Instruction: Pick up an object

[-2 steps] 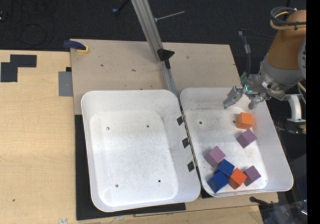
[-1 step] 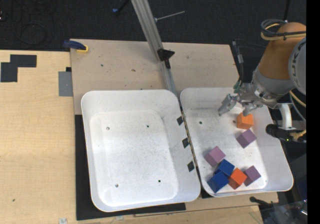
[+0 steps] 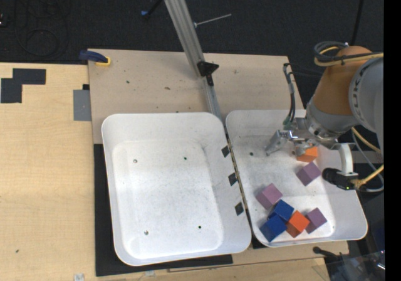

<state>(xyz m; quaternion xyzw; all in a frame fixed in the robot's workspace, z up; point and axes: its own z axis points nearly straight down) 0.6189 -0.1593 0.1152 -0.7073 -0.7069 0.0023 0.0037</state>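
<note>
My gripper (image 3: 280, 142) hangs low over the upper middle of the right bin (image 3: 250, 124). Its silver fingers (image 3: 273, 146) point left and down and stand open, with bare bin floor between them. An orange block (image 3: 307, 155) lies just right of the gripper, partly under the wrist. A purple block (image 3: 309, 173) sits below that. Nearer the front are another purple block (image 3: 270, 196), two blue blocks (image 3: 283, 209) (image 3: 272, 227), an orange block (image 3: 297, 223) and a purple block (image 3: 316, 218), bunched together.
The left bin (image 3: 113, 129) lies beside the right one, with black clips (image 3: 232, 178) along the shared rim. A slanted aluminium bar (image 3: 185, 29) rises behind the bins. Cables (image 3: 354, 179) trail from the arm at the right bin's edge.
</note>
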